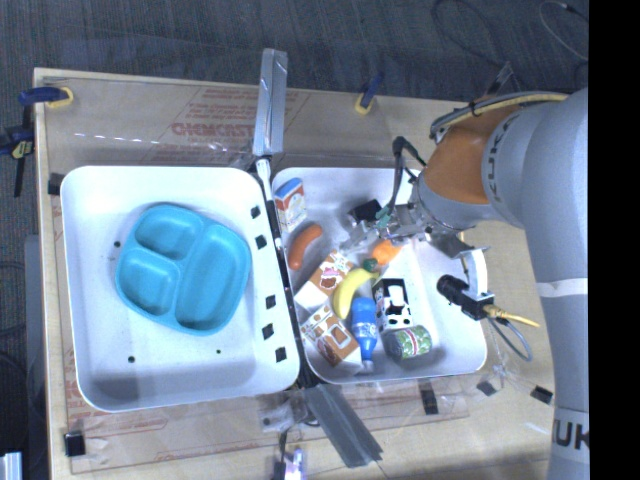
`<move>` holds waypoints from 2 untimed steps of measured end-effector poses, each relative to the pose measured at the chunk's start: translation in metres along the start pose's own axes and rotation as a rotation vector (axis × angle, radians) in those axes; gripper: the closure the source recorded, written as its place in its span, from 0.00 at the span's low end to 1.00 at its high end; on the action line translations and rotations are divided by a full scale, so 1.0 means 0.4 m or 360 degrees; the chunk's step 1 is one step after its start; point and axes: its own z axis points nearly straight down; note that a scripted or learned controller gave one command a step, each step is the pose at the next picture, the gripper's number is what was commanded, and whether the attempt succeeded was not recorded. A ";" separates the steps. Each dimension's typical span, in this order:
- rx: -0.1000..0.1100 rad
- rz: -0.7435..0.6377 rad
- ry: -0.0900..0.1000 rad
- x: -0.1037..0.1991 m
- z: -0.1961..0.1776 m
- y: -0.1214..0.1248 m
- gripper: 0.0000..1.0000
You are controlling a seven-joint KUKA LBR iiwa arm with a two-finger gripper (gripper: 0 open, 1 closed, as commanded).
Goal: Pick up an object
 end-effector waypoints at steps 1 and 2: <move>0.0006 0.0086 -0.0001 -0.003 0.005 0.005 0.00; 0.0037 0.0251 0.0014 0.010 0.013 -0.078 0.00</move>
